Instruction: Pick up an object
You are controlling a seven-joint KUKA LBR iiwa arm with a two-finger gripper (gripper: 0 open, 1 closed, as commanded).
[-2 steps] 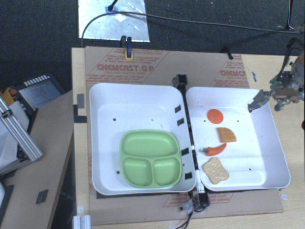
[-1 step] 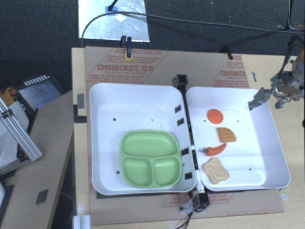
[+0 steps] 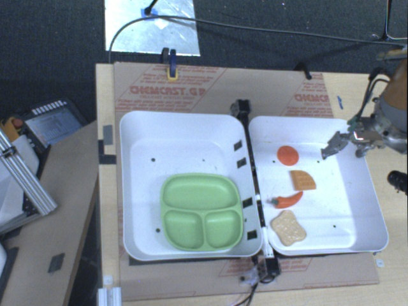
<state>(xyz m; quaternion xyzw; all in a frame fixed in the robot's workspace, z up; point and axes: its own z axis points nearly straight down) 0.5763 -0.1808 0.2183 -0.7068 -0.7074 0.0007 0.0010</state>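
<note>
The right bin [image 3: 363, 203] holds four small items. A red round slice [image 3: 287, 155] lies near its back left. In front of that slice is an orange square waffle piece [image 3: 303, 180], then a red chili pepper [image 3: 288, 200] and a beige cracker [image 3: 288, 227] toward the front. My gripper [image 3: 347, 149] hangs over the back right part of this bin, to the right of the red slice and apart from every item. Its fingers [image 3: 331, 148] are spread, with nothing between them.
The left bin [image 3: 137, 145] holds a green divided plate [image 3: 201, 210]. A black divider with clips [image 3: 250, 171] runs between the bins. Cables cross the dark floor behind the bench, and a blue and yellow clamp [image 3: 171, 64] sits on the board's far edge.
</note>
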